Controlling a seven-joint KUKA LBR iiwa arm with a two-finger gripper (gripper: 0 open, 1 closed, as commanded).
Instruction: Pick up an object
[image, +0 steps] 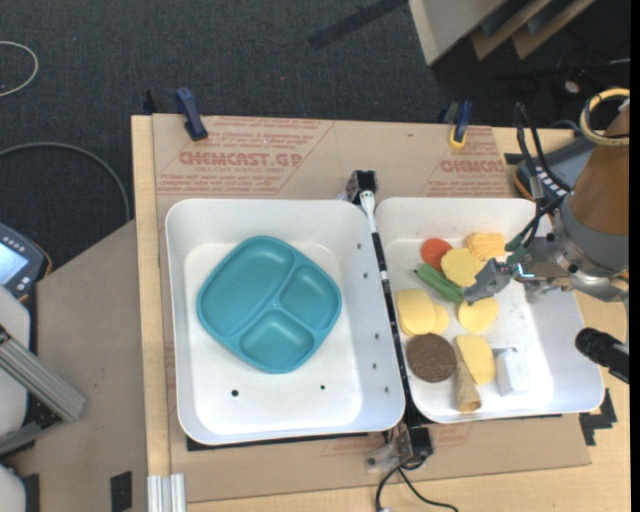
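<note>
The gripper (490, 280) sits low over the right bin (560, 395), reaching in from the right, its dark tip just at the cluster of toy food near the bin's middle. Whether the fingers are open or closed cannot be told from this angle; nothing is visibly held between them. Candidate objects are all in the right bin: a red tomato (436, 250), a green piece (440, 281) lying diagonal under it, a yellow round piece (461, 266) touching the gripper tip, another yellow disc (478, 316) just below it, a pale yellow pair (422, 312) on the left, a brown round patty (431, 357), a yellowish block (477, 358), a tan stick (466, 390) near the front rim and a small white block (511, 372). The left bin (190, 390) holds only a teal divided plate (268, 303), well apart from the arm. Judged step: closing in on a grasp among the yellow pieces. To do it well, the gripper should centre on one item rather than straddling two touching ones, come down straight, and close fully before lifting. The flat discs look hard to pinch from above; the chunkier tomato or block would likely grip easier. Crowding is the main risk: neighbours may get nudged or the fingers may close on an edge and slip.
</note>
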